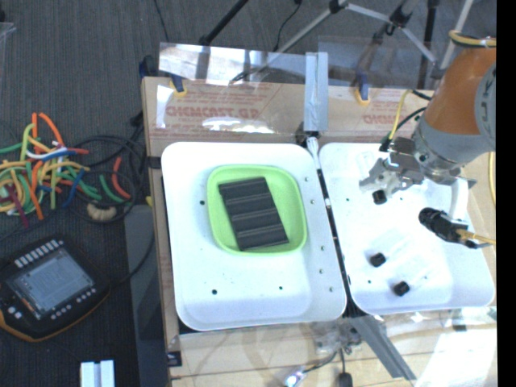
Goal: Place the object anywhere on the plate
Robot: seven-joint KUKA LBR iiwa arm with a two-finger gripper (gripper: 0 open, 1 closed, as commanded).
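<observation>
1. On the left, the green plate [216, 216] sits in the left bin [242, 297], and a dark ridged block [253, 213] lies flat across its middle, fully inside the rim. I judge the task's thing to be already where it belongs.
2. Moving right, the right bin [451, 289] holds two small dark pieces [377, 258] near its front; I leave them alone.
3. My gripper [387, 180] hangs over the back of the right bin, well apart from the plate, with nothing visible between its fingers. Whether they are spread or closed, I cannot tell.
4. To finish well, I should stay high and keep clear of the plate, so the block isn't nudged.
</observation>
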